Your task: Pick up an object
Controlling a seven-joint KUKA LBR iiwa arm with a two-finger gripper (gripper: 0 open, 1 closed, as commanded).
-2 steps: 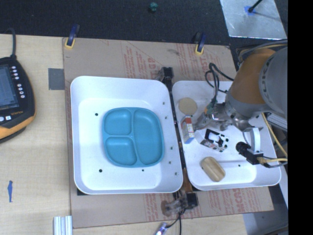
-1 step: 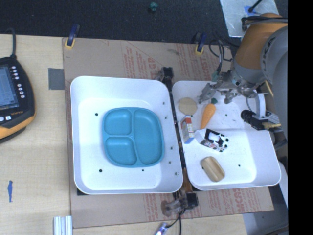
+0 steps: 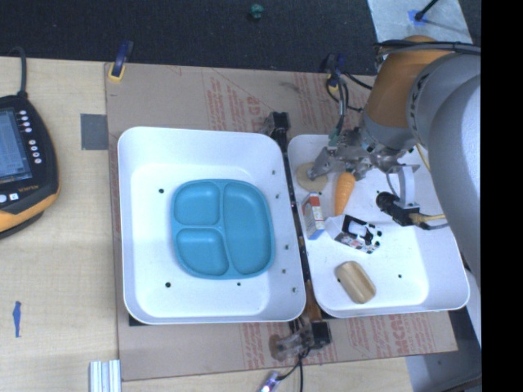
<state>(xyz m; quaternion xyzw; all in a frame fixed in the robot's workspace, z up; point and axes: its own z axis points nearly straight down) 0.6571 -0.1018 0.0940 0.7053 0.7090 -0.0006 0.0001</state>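
Camera view: hand (image 3: pixel 343 160) sits low over the carrot (image 3: pixel 344 191) at the right bin's (image 3: pixel 441 292) back; whether it's clenched, I cannot tell. Carrot looks light, stiff, smooth (likely plastic); grip mid-body, across its width.

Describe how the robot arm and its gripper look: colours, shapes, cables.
The grey, rounded arm is thick and smooth, with an orange band above the wrist. Thin dark cables run beside the wrist. The small metal gripper is grey, with dark parts and a tiny green spot near its base.
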